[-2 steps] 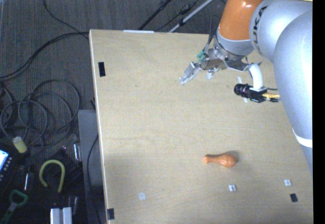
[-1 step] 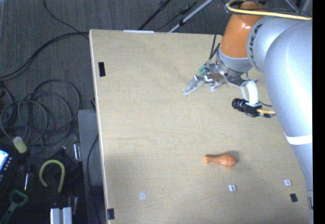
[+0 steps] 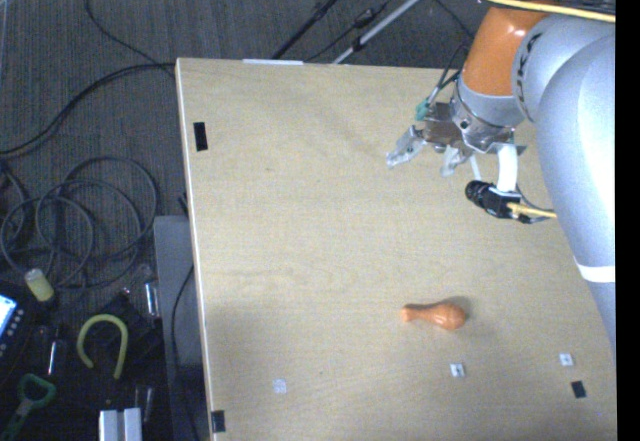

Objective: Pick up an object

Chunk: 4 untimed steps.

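Orange toy lies alone on the board, well apart from the claw; fingers spread, holding nothing; approach step, so next it must travel over and descend.

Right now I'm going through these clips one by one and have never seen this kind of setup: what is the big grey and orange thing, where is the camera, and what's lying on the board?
The big grey and orange shape is a robot arm reaching in from the right. At its end is a gripper, a two-finger claw for picking things up. It hangs over the upper middle of a light wooden board, and nothing shows between its fingers, which look spread apart.

The single camera sits above the bench, looking down at a slant.

On the board lies one small orange object, rounded at one end and narrow at the other, towards the near edge and well apart from the gripper. A few small markers dot the board. Cables lie on the dark floor to the left.
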{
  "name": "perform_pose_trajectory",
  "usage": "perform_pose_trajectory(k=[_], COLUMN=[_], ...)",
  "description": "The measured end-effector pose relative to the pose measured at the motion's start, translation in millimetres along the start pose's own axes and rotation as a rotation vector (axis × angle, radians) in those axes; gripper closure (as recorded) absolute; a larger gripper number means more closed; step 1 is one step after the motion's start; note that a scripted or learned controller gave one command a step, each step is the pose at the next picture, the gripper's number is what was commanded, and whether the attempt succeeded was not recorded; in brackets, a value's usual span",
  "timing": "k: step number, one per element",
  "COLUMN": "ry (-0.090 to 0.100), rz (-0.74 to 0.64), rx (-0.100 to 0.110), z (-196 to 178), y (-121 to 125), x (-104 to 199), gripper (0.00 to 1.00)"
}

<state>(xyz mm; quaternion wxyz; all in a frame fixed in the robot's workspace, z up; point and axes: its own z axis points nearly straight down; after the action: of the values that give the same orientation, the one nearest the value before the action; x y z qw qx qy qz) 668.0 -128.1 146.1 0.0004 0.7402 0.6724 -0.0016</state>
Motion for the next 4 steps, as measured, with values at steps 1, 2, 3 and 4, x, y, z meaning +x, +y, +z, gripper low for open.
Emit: perform_pose_trajectory(k=[1,2,3,4], ry=[-0.001,0.000,0.001,0.001], rz=[-0.029,-0.287,-0.665,-0.665], rx=[-0.001,0.000,-0.003,-0.006], z=[-32.7,25.2,62.0,52.1], y=[7.0,8.4,9.3,10.1], x=[-73.8,-86.3,-86.3,-85.0], gripper=[0.00,0.00,0.00,1.00])
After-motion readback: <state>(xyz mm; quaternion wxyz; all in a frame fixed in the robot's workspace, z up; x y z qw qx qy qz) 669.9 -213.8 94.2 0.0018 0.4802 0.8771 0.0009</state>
